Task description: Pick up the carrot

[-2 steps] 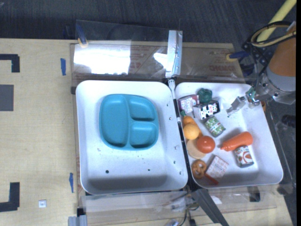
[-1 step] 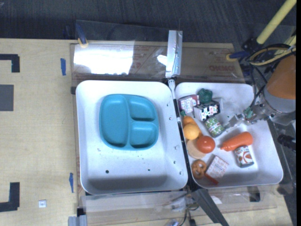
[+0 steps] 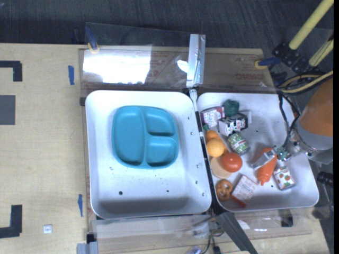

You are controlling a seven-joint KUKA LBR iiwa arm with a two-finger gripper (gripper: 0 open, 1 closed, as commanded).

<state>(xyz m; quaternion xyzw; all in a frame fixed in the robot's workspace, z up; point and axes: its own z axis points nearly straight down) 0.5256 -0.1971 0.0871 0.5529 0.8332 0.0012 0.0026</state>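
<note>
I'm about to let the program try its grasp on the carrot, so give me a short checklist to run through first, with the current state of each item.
1. Small orange toy carrot lies in the right white bin: ok.
2. Carrot top is uncovered, nothing stacked on it: ok.
3. Room around the carrot: not ok; a small white carton with red print sits right beside it.
4. End effector is near the carrot's upper end: ok.
5. Finger opening: cannot tell, too blurred.
6. Carrot between the fingers already: cannot tell.
</note>
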